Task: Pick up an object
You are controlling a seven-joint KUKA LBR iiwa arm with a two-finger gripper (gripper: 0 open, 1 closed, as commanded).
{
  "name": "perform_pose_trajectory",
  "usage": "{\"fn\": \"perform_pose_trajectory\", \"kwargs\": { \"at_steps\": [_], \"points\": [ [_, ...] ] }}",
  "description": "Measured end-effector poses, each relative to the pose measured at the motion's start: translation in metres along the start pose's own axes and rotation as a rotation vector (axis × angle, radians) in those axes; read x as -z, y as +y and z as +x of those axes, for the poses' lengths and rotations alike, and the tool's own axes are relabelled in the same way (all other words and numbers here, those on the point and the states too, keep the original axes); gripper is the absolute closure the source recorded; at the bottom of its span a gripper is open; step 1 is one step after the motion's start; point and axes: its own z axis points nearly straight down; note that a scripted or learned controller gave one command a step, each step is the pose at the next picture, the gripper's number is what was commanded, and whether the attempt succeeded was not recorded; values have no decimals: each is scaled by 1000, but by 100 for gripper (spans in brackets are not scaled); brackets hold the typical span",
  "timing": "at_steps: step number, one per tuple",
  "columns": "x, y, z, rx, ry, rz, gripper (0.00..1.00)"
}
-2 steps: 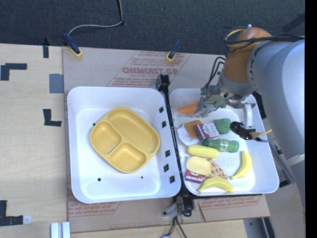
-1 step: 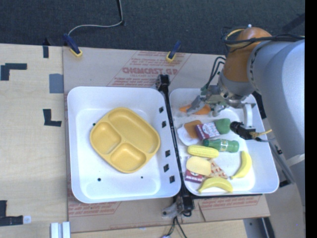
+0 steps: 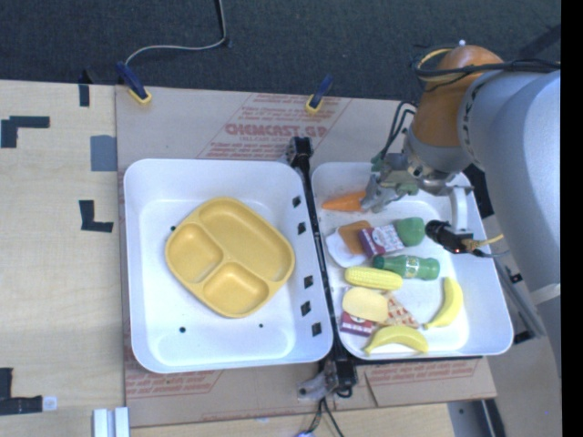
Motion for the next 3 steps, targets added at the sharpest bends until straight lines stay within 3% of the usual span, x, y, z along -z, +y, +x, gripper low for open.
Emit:
{"fn": "perform_pose_trajectory", "kwargs": {
  "at_steps": [1, 2, 3],
  "points": [
    [0, 0, 0, 0, -1, 0, 0],
    [-30, 13, 25, -5, 2, 9, 0],
    [-22, 9, 20, -5, -5, 28, 100]
  ]
}}
